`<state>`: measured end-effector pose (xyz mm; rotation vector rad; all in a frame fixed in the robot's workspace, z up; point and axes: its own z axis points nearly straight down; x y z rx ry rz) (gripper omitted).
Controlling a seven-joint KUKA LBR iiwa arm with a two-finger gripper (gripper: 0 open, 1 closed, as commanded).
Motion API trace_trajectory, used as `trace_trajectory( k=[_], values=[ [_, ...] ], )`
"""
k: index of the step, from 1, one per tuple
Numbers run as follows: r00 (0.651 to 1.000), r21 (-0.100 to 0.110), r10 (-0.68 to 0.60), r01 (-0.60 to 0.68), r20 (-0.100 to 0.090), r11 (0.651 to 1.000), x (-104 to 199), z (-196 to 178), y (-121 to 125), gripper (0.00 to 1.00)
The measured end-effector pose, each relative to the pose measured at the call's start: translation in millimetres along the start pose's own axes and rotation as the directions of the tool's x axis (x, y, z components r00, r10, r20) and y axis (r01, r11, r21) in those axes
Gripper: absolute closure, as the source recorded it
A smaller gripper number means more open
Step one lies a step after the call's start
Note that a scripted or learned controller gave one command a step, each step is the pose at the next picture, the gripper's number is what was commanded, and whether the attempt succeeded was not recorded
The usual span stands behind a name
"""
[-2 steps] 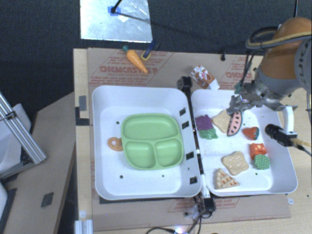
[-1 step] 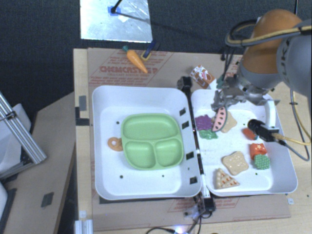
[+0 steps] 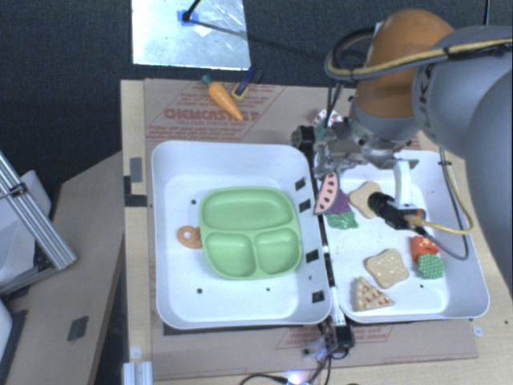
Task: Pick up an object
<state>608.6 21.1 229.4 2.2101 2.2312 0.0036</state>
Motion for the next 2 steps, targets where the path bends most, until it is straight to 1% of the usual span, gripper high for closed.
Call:
trace_trajectory(
  k=[1, 2],
  values=[
    [1.0, -0.001, 0.0, 0.0, -0.001, 1.0, 55.0, -2.2, 13.1, 1.0],
    [1.0, 0.002, 0.009, -0.009, 0.001, 1.0, 47.2, -2.4, 3.0, 1.0]
  ],
)
